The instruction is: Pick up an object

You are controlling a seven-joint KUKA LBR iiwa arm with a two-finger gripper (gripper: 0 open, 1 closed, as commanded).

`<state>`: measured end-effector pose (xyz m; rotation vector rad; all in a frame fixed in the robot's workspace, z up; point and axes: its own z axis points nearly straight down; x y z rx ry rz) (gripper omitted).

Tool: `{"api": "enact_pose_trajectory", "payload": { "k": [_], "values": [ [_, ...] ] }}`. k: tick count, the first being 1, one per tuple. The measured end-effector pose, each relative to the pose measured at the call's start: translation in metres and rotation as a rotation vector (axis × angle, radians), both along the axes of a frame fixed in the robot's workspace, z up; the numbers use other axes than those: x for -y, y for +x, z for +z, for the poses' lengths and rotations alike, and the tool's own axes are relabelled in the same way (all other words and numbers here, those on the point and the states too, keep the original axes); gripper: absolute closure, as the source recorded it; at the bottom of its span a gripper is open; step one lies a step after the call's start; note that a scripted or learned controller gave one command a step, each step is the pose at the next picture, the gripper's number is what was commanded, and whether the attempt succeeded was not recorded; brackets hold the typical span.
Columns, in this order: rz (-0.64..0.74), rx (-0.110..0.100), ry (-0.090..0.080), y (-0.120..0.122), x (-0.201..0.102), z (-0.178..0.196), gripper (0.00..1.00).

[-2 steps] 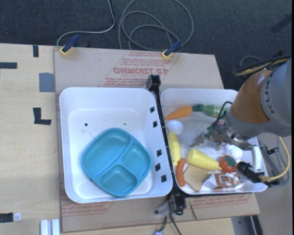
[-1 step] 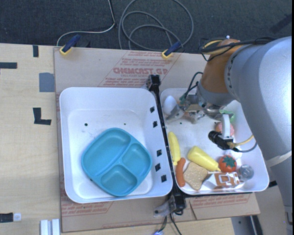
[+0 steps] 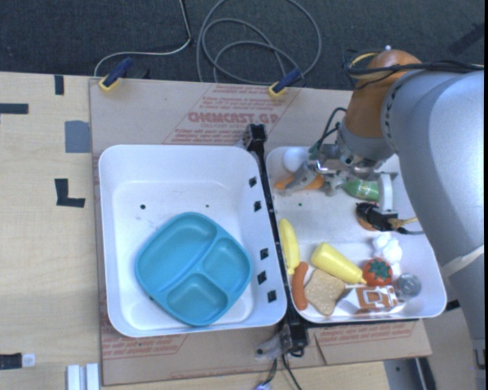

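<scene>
My gripper (image 3: 324, 174) is down in the back part of the right bin (image 3: 433, 276), under the grey arm with its orange band. An orange carrot-like toy (image 3: 295, 183) lies right at its left side, touching or nearly touching it. A white egg-like piece (image 3: 294, 159) sits just behind the carrot, and a green piece (image 3: 363, 189) lies on the gripper's right. I cannot see anything held.
Toy food fills the front of the right bin: a banana (image 3: 288, 242), a yellow piece (image 3: 335, 262), a sausage (image 3: 299, 286), a bread slice (image 3: 324, 292), a red piece (image 3: 376, 271). A blue divided plate (image 3: 193, 269) lies in the left bin (image 3: 114, 177).
</scene>
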<state>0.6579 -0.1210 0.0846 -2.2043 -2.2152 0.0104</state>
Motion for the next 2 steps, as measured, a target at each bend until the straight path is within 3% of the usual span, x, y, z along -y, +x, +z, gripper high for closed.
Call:
{"api": "enact_pose_trajectory", "payload": {
  "k": [1,2],
  "values": [
    [-0.005,0.019,-0.008,-0.087,-0.023,0.002,0.0],
    [-0.003,0.02,-0.008,-0.031,-0.024,0.001,0.0]
  ]
}}
